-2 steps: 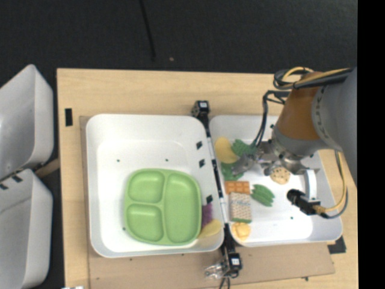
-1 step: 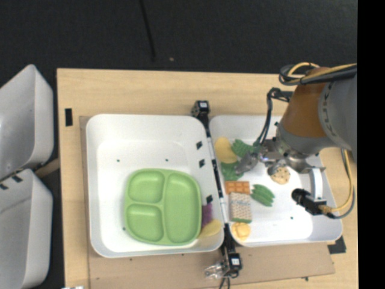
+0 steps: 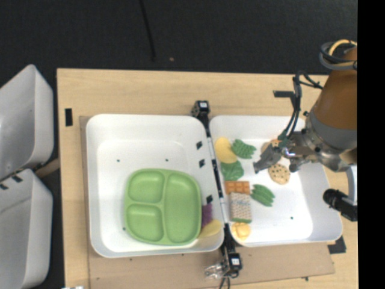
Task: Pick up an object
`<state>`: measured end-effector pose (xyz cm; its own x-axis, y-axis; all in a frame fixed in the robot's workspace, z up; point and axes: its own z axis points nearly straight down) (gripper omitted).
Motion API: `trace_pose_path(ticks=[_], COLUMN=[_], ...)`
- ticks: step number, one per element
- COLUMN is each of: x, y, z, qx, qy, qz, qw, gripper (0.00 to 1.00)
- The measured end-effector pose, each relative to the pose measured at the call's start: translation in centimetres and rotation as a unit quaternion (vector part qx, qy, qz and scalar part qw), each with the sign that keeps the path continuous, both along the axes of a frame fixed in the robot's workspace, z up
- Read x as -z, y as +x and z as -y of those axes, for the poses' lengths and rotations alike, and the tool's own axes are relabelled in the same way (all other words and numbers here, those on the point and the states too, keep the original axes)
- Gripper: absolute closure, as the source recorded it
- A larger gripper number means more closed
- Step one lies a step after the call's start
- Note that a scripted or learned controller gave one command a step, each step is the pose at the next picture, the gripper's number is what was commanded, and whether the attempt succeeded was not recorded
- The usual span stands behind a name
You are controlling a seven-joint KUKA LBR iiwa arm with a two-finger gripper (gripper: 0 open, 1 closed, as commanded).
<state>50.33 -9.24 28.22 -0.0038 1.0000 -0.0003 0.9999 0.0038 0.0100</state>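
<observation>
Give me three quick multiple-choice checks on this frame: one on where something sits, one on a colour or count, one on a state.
1. Where is the green divided tray?
A. In the left bin
B. In the right bin
C. On the bare bench

2. How many compartments does the tray have?
A. Two
B. Three
C. Five

3. How does the gripper stand?
A. Lifted clear above the bench edge
B. Resting inside the tray
C. Low over the right bin, beside the cookie

Answers:
1 A: the tray lies on the left bin's floor, near its front right corner.
2 B: two small sections and one long section show.
3 C: the gripper hangs among the toy foods in the right bin.
</observation>
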Motion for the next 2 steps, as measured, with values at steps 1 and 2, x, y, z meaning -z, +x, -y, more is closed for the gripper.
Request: trace_pose_path(ticks=[1,2], x=[13.2,18.2], y=[-1.6,5.6], z=[2.8,1.6], qx=[0.004,0.000], qy=[0.0004,-0.0003], qz=[-0.010,-0.002], qw=[0.9999,1.0000], gripper=[0.00,0.00])
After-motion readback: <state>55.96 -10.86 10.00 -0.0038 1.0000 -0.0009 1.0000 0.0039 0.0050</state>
